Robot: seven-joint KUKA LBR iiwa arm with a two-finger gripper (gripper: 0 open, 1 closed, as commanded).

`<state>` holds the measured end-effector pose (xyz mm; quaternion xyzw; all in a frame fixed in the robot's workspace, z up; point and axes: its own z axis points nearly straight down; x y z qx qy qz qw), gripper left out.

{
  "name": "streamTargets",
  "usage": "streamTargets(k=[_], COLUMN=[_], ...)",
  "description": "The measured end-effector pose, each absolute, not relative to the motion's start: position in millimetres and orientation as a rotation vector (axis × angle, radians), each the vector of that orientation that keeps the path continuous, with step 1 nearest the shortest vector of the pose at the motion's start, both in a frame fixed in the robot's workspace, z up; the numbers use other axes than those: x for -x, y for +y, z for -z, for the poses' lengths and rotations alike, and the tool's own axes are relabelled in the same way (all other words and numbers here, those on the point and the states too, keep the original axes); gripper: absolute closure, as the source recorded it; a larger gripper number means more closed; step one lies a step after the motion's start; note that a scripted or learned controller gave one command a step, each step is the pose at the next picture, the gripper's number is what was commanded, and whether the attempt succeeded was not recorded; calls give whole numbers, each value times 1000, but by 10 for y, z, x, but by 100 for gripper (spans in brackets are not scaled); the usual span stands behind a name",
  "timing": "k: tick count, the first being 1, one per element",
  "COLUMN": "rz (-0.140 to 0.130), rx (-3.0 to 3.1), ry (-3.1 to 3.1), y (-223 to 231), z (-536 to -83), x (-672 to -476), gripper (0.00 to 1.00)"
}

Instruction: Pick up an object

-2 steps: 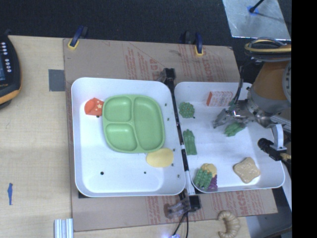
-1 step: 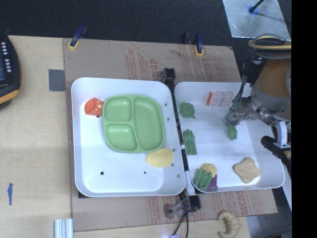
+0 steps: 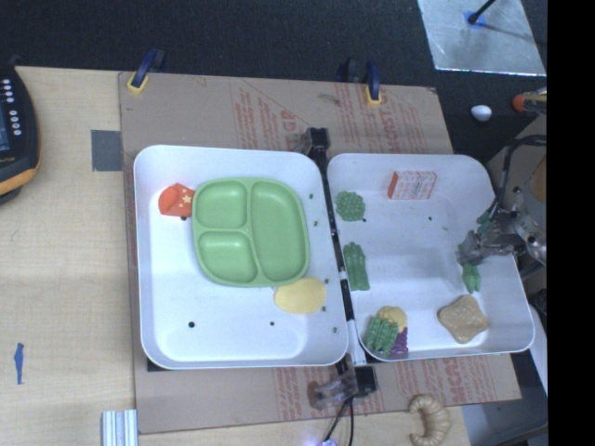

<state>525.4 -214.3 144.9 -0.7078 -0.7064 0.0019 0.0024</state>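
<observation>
Gripper (image 3: 476, 254) at view's right, pointing down, wrist just above it (arm mostly cut off at the edge).

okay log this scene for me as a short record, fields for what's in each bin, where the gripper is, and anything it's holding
left bin: green divided tray, red item at the tray's left edge, yellow piece below the tray
right bin: orange-and-white packet, two green pieces, mixed green-yellow-purple cluster, tan piece
gripper: over right bin's right side
held: cannot tell; a small green thing lies right under it
</observation>
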Motion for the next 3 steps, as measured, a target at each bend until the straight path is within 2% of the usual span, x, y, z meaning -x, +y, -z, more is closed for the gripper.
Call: streamTargets(k=[1,2,3], rz=[-1,0,-3], rx=[2203,2220,2207], ry=[-2231,-2225,-2228], y=[-1330,-1504,-996], z=[-1625,-2141,-2142], x=[-5264,-5190,-5226], gripper=[100,100,100])
